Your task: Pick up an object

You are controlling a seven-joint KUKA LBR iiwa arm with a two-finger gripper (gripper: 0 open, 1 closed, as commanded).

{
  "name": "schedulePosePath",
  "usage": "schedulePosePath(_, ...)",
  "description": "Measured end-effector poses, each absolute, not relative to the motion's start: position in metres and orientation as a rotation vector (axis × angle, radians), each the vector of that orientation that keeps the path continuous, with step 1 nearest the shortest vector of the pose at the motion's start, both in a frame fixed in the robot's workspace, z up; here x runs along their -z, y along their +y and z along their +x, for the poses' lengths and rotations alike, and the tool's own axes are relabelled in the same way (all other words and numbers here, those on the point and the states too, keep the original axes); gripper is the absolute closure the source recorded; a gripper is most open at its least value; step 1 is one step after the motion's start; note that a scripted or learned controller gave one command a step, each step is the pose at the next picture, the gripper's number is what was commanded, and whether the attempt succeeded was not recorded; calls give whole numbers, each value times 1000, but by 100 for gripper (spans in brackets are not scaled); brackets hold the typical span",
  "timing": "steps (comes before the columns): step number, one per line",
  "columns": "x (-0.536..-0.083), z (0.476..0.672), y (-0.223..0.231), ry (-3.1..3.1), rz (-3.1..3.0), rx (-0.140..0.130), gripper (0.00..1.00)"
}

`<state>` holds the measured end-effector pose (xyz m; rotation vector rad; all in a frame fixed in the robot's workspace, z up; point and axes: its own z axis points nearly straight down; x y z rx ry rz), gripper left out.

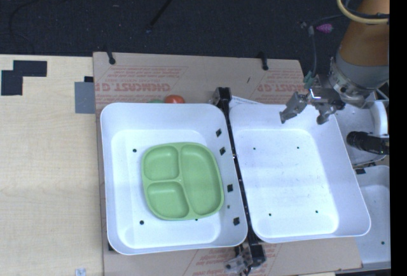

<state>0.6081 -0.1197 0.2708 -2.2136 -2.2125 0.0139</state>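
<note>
Camera view: we're looking down at a slant on two shallow white bins sitting side by side on the bench.
Left bin: white, with a green divided plate lying flat on its floor, a little toward the near side.
Green divided plate: three compartments, rounded corners, resting level; it sits clear of the bin walls on every side.
Right bin: white, its floor showing small dark dots and faint scuffs.
Divider: a black strip runs between the two bins, from far edge to near edge.
Arm: reaches in from the right, orange band above the wrist, poised over the far right corner of the right bin.
Gripper: two fingers spread apart, pointing down toward the far rim of the right bin, and nothing sits between them.
Gripper to plate: well apart; the plate is across the divider in the other bin.
Behind the bins: a small red-orange object peeks over the far rim of the left bin, on brown cardboard with reversed red lettering.
</note>
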Motion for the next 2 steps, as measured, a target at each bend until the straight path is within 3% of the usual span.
schedulePosePath(1, -278, 610, -120, -2221, -2218, -3, 0)
schedulePosePath(2, -219, 601, -124, -2216, -2216, -9, 0)
